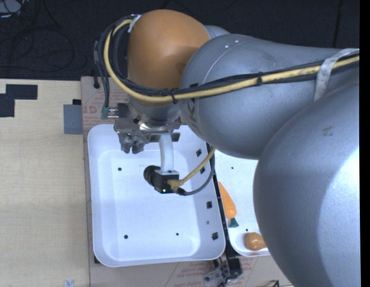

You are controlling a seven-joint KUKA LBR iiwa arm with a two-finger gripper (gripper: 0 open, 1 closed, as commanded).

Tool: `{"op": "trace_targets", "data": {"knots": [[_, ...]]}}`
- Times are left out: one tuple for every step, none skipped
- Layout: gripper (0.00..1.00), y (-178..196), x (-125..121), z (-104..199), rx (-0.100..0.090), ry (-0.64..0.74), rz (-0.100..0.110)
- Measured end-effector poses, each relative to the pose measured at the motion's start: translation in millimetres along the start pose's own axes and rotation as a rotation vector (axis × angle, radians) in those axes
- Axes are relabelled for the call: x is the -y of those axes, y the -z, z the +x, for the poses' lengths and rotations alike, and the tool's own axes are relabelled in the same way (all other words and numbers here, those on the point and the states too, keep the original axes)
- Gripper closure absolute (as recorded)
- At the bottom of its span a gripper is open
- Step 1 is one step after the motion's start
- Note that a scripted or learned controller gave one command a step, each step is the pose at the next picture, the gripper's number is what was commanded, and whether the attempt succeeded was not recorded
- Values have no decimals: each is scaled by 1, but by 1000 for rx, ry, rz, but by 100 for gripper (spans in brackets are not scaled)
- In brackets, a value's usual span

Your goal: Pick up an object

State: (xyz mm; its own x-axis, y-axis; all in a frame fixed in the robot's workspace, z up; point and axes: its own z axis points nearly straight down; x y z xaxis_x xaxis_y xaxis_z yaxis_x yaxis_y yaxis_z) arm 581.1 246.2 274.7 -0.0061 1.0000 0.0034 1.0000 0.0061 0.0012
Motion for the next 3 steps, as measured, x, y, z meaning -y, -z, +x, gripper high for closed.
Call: {"op": "trace_targets", "data": {"knots": [[100, -38, -64, -4, 5, -6, 2], [100, 255, -24, -3, -2, -3, -13], [100, 161, -60, -57, 9, -12, 12]]}}
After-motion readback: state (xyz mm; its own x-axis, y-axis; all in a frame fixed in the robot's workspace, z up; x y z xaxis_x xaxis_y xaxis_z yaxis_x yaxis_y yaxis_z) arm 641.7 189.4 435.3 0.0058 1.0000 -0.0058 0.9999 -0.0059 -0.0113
